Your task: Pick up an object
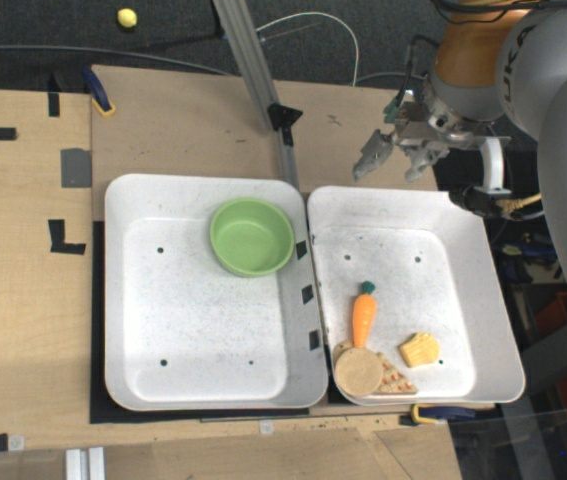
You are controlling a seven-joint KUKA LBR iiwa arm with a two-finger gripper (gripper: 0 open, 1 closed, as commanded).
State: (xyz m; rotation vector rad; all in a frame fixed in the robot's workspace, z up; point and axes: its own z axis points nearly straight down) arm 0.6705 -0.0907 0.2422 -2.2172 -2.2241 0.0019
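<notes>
My gripper (pixel 395 163) hangs above the far edge of the right bin (pixel 468 268), open, with nothing between its fingers. In that bin lie an orange toy carrot (pixel 363 318) with a green top, a yellow cheese-like piece (pixel 419 350), a round tan cookie-like disc (pixel 359 372) and a waffle-patterned piece (pixel 397 381) under it, all near the front. A green bowl (pixel 252 236) sits at the far right of the left bin (pixel 143 298). The gripper is well behind the carrot and apart from every object.
A grey metal pole (pixel 248 48) slants over the bench behind the bins. A small yellow ball (pixel 126 17) lies on the dark floor at the far left. Cables run behind the bench, and the arm's body (pixel 523 58) fills the top right.
</notes>
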